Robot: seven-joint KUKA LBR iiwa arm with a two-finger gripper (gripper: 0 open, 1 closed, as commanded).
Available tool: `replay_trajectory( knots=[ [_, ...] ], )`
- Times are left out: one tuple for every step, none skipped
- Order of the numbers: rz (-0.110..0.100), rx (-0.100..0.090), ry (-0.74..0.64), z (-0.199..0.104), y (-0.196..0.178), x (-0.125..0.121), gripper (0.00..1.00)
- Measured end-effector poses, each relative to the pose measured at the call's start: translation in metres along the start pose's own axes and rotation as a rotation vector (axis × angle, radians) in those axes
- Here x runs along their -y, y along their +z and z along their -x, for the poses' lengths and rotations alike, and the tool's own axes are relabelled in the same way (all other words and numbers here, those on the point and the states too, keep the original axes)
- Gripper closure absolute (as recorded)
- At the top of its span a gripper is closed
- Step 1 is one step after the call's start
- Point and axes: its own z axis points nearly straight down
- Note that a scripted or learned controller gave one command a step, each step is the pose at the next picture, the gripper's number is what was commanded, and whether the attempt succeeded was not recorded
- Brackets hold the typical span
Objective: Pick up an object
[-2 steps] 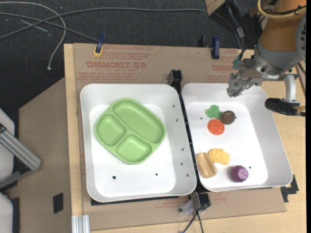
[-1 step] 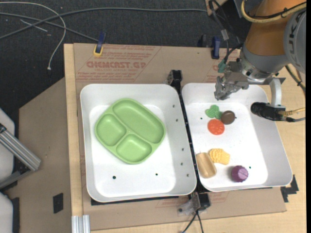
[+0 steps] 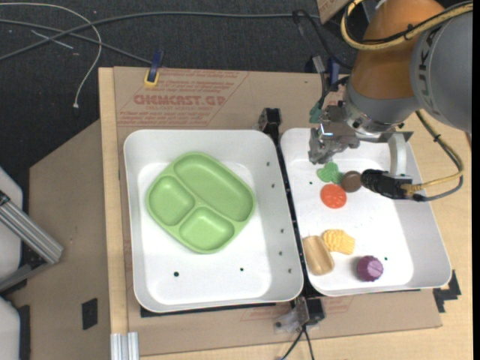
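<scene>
Pincer [image 3: 321, 154] is over the far-left part of the right white shallow bin [image 3: 401, 231], with the arm reaching in from the right. Can't tell from this angle if it's open or closed. Nothing visibly gripped.

Right bin, all pick candidates:
- small green flat toy piece [image 3: 328, 173]: right at the pincer tip; contact unclear
- brown round ball [image 3: 350, 180]: against the green piece's right side
- orange-red round toy [image 3: 334, 196]: just in front of those two
- yellow corn-shaped toy [image 3: 338, 241]: nearer the front, left half of the bin
- tan cylinder-shaped toy [image 3: 318, 255]: touching the corn's left side, next to the bin's left wall
- purple round toy [image 3: 368, 268]: near the front rim, just right of the corn, not touching

Left white shallow bin [image 3: 225, 276]: one light green plastic three-compartment plate [image 3: 201, 201], flat, turned askew, roughly centred.

Writing:
- brown paper-faced surface [image 3: 112, 231] carries red print "CHEMCAST GP" [image 3: 180, 100] behind the left bin; the smaller red lines under it are too small to read
- dark letters on the grey arm casing [image 3: 433, 64] are only partly readable, looks like "KU"

Blue clamp [image 3: 155, 66] sits on the surface's far edge.
</scene>
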Motion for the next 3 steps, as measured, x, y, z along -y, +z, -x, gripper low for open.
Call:
replay_trajectory(
  knots=[
    [-0.001,0.0,0.0,-0.049,0.01,0.02,1.0],
    [-0.001,0.0,-0.002,-0.104,0.02,0.034,1.0],
    [0.001,0.001,0.004,-0.1,0.02,0.033,0.0]
  ],
)
